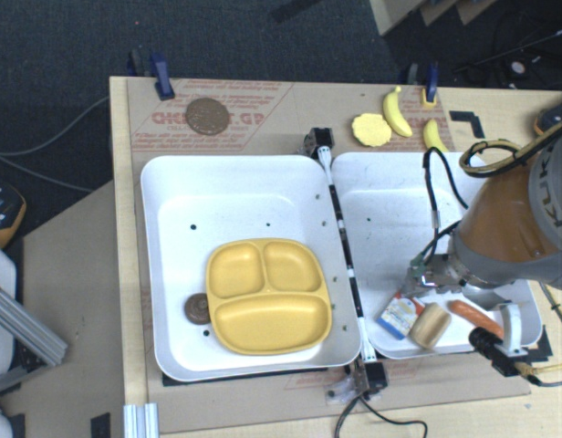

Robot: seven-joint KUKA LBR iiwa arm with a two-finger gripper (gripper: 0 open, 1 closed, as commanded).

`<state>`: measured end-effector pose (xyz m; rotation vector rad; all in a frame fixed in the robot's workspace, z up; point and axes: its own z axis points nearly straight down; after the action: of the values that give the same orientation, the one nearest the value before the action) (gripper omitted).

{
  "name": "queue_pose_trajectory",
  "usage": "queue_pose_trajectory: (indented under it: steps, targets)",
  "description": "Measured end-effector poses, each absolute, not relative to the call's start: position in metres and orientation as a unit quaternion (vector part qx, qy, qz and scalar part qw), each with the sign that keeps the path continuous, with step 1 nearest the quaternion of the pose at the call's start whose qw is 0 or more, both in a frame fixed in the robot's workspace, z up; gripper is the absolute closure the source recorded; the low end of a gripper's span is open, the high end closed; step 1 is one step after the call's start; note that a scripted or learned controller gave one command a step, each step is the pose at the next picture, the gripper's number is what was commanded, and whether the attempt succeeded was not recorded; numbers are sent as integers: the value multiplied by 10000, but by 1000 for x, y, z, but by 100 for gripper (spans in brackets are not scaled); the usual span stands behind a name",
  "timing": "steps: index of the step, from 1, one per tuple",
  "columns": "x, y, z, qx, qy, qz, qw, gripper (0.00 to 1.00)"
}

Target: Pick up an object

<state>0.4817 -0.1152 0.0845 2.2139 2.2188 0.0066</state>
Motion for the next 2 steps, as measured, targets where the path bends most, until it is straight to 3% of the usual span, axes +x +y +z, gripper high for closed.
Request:
queue_pose_trajectory:
  steps: [1,2]
  targets:
    - [479,-118,85,7073,7070,1,10,0]
    - [547,-213,140,7083,7059,8,77,0]
